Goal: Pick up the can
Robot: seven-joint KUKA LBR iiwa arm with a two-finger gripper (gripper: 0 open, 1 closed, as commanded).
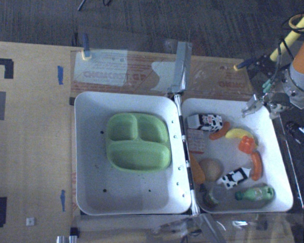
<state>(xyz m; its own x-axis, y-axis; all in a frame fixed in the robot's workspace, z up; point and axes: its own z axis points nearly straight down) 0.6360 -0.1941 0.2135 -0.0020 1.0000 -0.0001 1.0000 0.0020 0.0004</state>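
Hanging over the 1 o'clock corner of the right bin (284,166), the gripper (261,105) held nothing, and whether it was apart or together could not be told from this slant. The likeliest can (210,197), a dull grey shape, sat in the bin's 7 o'clock corner, close to the wall shared with the left bin (89,156). It therefore lay toward 7 o'clock from the gripper, well apart, almost the bin's whole diagonal away. A brown rounded lump (210,167) stood just at its 12 o'clock, a cow-patterned carton (235,177) near its 2 o'clock and a green bottle (255,194) at its 3 o'clock. Its long axis was too blurred to judge; it probably stood roughly upright.
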